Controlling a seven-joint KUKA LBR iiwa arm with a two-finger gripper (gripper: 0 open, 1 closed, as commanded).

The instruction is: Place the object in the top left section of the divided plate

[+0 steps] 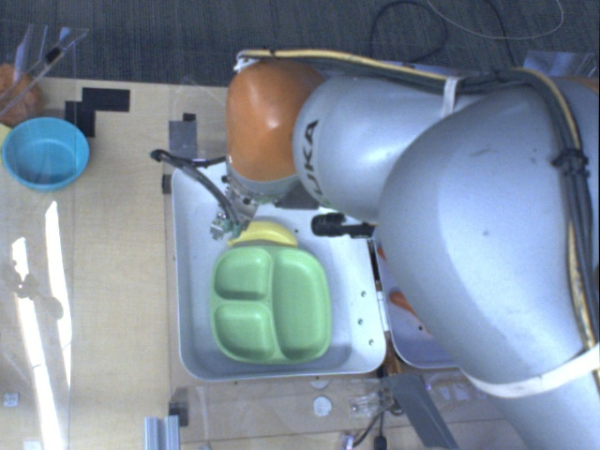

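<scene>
The gripper (228, 221) hangs over a yellow object (264, 234) just beyond the green plate (272, 305); finger state cannot be told. Next, likely moving it over the plate's far-left section.

The divided plate (272, 306) looks like smooth green plastic with a soft, half-matt sheen. The white bin (192, 345) under it seems to be plain plastic, smooth and a little glossy on its rim. The yellow object (265, 233) at the plate's 12 o'clock edge has a smooth, slightly shiny skin. The arm (450, 186) has a glossy grey painted shell, and its orange band (267, 120) shines strongly. The blue bowl (45, 153) looks like glossy plastic. The surface (103, 279) appears pale wood, matt.
</scene>
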